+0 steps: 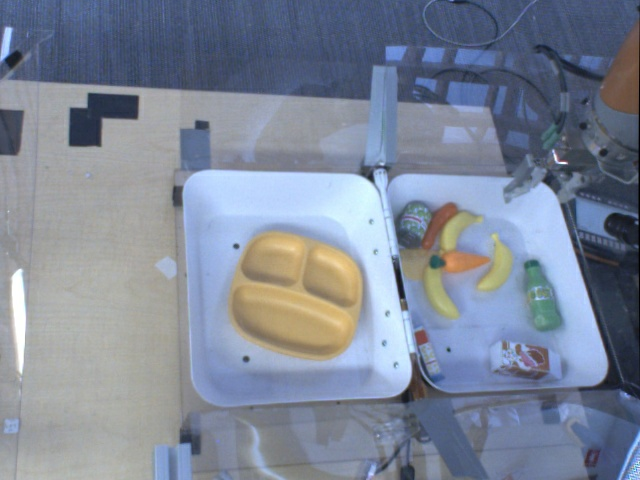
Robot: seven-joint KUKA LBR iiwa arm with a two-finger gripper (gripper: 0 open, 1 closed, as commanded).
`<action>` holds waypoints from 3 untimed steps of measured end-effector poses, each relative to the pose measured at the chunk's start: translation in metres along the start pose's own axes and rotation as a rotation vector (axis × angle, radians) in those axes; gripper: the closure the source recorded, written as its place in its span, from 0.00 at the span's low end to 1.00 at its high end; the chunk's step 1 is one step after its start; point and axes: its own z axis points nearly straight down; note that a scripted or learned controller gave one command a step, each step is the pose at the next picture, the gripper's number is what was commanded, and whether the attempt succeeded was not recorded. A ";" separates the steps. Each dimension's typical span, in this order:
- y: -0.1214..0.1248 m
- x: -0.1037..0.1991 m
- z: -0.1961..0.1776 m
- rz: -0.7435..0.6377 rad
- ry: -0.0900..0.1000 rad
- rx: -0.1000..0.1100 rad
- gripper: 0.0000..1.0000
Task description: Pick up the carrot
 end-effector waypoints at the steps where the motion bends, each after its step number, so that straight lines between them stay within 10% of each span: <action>1: 0.026 0.040 0.145 0.177 -0.001 -0.001 0.00; 2: -0.018 0.076 0.156 0.131 0.000 -0.010 0.00; 3: -0.090 0.011 0.156 -0.015 -0.004 -0.013 0.00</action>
